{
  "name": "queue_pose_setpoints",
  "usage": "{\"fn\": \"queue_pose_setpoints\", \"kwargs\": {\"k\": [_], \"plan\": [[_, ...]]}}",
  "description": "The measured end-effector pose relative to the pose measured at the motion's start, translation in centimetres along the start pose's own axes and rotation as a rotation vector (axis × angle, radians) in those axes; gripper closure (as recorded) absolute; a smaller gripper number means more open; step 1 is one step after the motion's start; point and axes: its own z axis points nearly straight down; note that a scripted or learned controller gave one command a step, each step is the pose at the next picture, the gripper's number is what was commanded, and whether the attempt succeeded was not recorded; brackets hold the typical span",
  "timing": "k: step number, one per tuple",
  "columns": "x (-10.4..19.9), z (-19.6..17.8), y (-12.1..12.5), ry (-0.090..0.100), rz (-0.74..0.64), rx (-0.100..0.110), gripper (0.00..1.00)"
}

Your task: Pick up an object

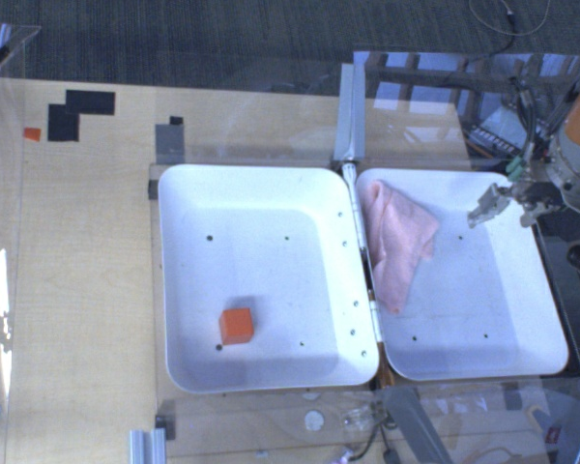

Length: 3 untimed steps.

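Observation:
An orange cube (237, 326) rests in the left bin (261, 193), toward its near-left part. A pink cloth (398, 241) lies crumpled along the left side of the right bin (503, 356), against the divider. My gripper (507, 209) hovers over the right bin's far right corner, its two fingers spread apart with nothing between them. It is well to the right of the cloth and far from the cube.
A metal divider strip (360, 249) joins the two bins. Black markers (77, 112) and a small orange tag (32, 134) lie on the wooden bench at the far left. Cables and dark frame parts (522, 104) crowd the far right behind the arm.

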Motion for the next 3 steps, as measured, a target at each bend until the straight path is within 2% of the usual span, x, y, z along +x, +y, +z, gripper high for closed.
{"fn": "queue_pose_setpoints", "kwargs": {"k": [1, 2, 3], "plan": [[5.8, 10.8, 2.6, 0.001, -0.043, 0.001, 0.0], [8.0, 14.9, 3.8, -0.002, -0.07, -0.012, 0.0], [6.7, 14.9, 6.8, 0.0, -0.139, -0.01, 0.0]]}}
